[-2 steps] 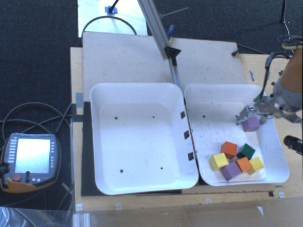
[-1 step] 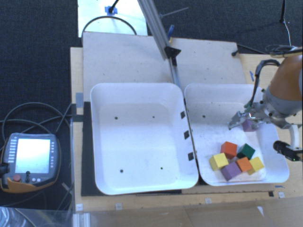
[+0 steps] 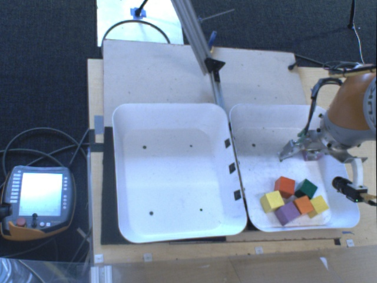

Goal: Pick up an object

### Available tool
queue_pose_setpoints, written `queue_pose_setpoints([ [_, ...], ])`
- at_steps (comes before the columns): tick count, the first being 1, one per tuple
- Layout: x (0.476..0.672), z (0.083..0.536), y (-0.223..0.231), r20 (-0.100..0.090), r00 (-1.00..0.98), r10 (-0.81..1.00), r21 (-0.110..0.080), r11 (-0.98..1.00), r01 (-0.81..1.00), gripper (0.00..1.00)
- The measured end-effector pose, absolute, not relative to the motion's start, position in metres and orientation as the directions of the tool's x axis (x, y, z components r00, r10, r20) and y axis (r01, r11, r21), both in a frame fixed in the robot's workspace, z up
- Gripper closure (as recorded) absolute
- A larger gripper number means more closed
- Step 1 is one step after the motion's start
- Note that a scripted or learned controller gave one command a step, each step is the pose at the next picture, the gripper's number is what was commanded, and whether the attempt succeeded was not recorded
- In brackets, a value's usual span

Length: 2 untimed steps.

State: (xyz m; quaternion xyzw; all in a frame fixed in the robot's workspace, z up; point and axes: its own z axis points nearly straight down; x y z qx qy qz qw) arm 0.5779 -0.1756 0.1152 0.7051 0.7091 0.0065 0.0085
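Several small coloured blocks lie clustered in the near right part of the right bin (image 3: pixel 259 128): a red one (image 3: pixel 285 186), a green one (image 3: pixel 306 188), a yellow one (image 3: pixel 272 201), a purple one (image 3: pixel 287 212), an orange one (image 3: pixel 303 204) and a second yellow one (image 3: pixel 318 206). My gripper (image 3: pixel 301 151) hangs over the right bin's far right part, behind the cluster and apart from it. The arm's orange band (image 3: pixel 352 106) sits above it at the right edge. I see no block at the gripper.
The left bin (image 3: pixel 171 170) stands beside the right one, its rim touching it. A slanted metal pole (image 3: pixel 194 28) runs down to the bins' far junction. A teach pendant (image 3: pixel 36 200) with cables lies off the bench at the left.
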Motion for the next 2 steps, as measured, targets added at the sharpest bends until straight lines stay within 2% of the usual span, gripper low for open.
queue_pose_setpoints([
  [1, 0.579, 0.125, -0.175, -0.003, -0.009, 1.0, 0.024, 0.009, 1.0, 1.0],
  [2, 0.576, 0.17, -0.174, -0.002, -0.005, 1.0, 0.006, 0.005, 1.0, 1.0],
])
